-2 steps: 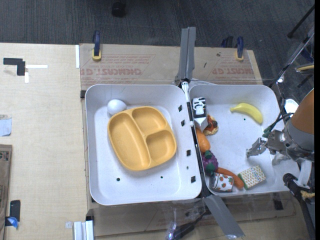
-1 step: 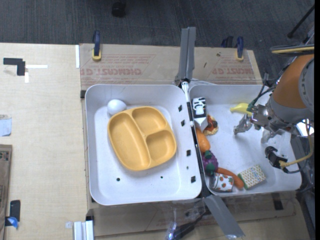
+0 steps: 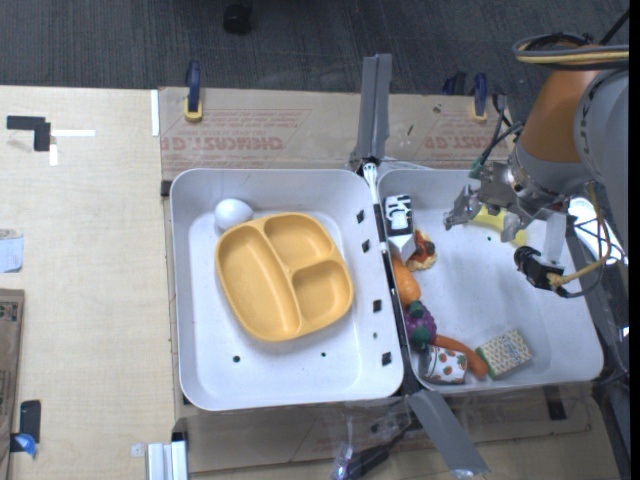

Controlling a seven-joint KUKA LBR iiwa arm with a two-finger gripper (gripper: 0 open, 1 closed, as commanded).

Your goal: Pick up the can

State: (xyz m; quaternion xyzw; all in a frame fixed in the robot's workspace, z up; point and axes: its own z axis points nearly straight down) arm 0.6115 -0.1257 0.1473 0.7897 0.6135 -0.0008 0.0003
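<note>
Arm enters from the right of the frame, orange band at upper right, wrist angled down over the upper part of the right bin [image 3: 575,353]. Claw [image 3: 487,213] sits low near that bin's upper wall; a bit of yellow shows just beside it, too tangled with the wrist hardware to name. Whether the claw is released or clenched: cannot tell. Nothing visibly held.

Can [image 3: 399,214]: small, black and white label, lying against the right bin's left wall in its upper left corner, left of the claw and apart from it.

Down the same wall, below the can: a small brown and red toy food piece [image 3: 421,253], an orange piece [image 3: 405,281], a purple grape cluster [image 3: 420,322]. Lower left corner holds a white and red packet [image 3: 448,366] with a carrot-like piece [image 3: 462,352] touching it; a patterned block [image 3: 503,352] lies just right of those.

Left bin [image 3: 190,298]: yellow divided plate [image 3: 284,275] centre, tilted; a white ball [image 3: 233,211] at its upper left, touching or nearly touching the plate rim.

Bench [image 3: 80,268] pale wood, left of the bins.
</note>
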